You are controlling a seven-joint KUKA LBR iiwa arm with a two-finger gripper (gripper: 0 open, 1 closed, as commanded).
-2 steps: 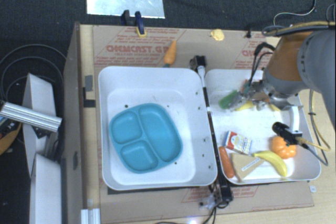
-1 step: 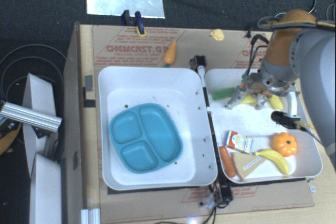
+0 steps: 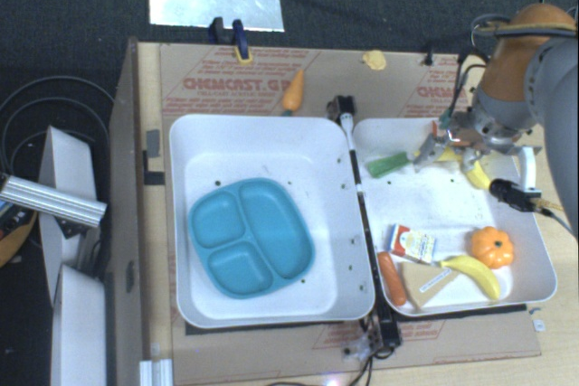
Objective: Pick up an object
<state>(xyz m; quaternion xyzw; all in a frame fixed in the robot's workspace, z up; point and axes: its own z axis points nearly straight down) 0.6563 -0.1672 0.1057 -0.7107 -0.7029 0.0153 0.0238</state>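
My bench as my one fixed camera sees it, from above at a slant: left bin (image 3: 194, 221) and right bin (image 3: 534, 271) both in frame, bench surround visible, my arm (image 3: 520, 68) entering from the right.

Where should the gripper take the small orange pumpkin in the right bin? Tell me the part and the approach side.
Probably from straight above, fingers closing across the round body of the pumpkin along the bin's length, towards and away from the arm. A banana lies close on the bench-front side and the bin wall is near, so a sideways approach looks crowded.
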